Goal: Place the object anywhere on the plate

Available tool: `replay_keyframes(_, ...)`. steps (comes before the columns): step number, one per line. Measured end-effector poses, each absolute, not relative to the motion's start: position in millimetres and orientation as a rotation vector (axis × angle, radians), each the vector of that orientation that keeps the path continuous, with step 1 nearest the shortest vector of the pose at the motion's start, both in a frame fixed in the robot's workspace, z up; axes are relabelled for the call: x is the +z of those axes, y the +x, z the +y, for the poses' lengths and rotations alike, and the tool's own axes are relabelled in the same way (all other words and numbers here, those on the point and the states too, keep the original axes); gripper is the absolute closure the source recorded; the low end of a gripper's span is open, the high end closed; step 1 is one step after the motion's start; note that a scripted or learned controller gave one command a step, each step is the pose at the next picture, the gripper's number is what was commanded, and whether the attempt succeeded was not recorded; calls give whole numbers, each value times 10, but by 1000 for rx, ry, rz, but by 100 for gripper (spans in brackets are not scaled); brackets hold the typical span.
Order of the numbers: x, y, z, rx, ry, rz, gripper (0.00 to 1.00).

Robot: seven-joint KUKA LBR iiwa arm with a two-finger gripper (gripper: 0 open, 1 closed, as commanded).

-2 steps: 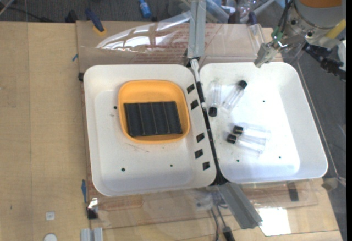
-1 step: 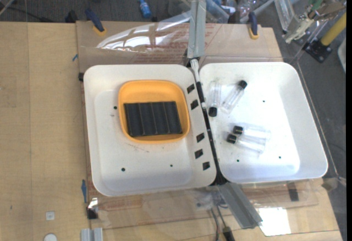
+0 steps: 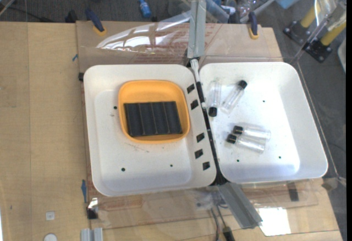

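The wooden table (image 3: 38,124) carries two white bins pushed together. The left bin (image 3: 104,174) sits around the table's middle and the right bin (image 3: 297,124) runs out to its right edge. An orange plate (image 3: 124,97) lies in the left bin, toward the table's far edge, and a black ridged pad (image 3: 153,119) covers most of its floor. The things to be moved all lie in the right bin. They are small clear vials with black caps. A pair of vials (image 3: 250,138) lies side by side, touching, near the middle of that bin. A slanted vial (image 3: 233,96) lies further back. One more vial (image 3: 213,97) lies just beside the ridge (image 3: 199,135) where the two bins meet. None is on the plate, so the job looks unstarted to me. From where I stand I cannot tell whether the tool is released or clenched. There is plenty that could go wrong. The vials are round, slick and see-through, so a pinch that lands off centre would likely squirt one sideways or send it rolling. Going for the touching pair risks catching both or knocking one away. The vial by the ridge leaves little room on that side, and the tool could hit the bin wall. Carrying one across means clearing that raised ridge. A vial let go on the ribbed pad could roll, though the plate's rim should stop it.
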State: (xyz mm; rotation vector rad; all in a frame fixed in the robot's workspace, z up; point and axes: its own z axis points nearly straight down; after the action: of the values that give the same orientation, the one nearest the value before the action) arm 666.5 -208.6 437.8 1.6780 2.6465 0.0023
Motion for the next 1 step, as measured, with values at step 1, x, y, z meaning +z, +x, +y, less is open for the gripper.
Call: replay_keyframes(1,4375,6678,-2222,1,1191,2895,100)
